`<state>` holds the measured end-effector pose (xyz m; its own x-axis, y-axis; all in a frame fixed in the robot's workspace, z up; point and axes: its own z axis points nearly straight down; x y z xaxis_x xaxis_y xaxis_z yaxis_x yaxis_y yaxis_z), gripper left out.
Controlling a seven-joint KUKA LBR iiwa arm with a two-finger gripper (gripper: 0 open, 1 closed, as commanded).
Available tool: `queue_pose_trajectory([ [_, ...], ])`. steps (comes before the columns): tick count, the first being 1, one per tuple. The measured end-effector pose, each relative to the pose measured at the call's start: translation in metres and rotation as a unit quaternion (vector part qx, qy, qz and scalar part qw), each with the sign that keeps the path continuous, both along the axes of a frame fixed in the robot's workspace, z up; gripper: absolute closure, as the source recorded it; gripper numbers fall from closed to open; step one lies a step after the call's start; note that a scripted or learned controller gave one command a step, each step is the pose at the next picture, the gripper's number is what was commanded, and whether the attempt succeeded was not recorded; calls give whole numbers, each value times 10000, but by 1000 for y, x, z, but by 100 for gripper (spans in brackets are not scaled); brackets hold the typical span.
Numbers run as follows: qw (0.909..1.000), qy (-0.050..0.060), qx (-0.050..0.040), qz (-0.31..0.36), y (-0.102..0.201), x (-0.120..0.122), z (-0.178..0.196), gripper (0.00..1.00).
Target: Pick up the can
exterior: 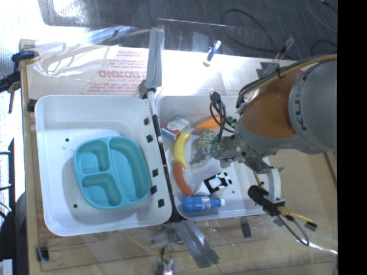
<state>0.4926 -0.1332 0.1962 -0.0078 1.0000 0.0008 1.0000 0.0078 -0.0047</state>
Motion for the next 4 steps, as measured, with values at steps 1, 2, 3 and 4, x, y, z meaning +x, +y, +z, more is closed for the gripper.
queue_pose_trajectory([
  [1,9986,-10,-4,528,-26,64,-19,0],
  [2,9970,-146,-55,756,-38,99,-80,0],
  [3,9968,-170,-73,774,-39,101,-69,100],
  [4,9968,-169,-74,776,-39,101,-69,0],
])
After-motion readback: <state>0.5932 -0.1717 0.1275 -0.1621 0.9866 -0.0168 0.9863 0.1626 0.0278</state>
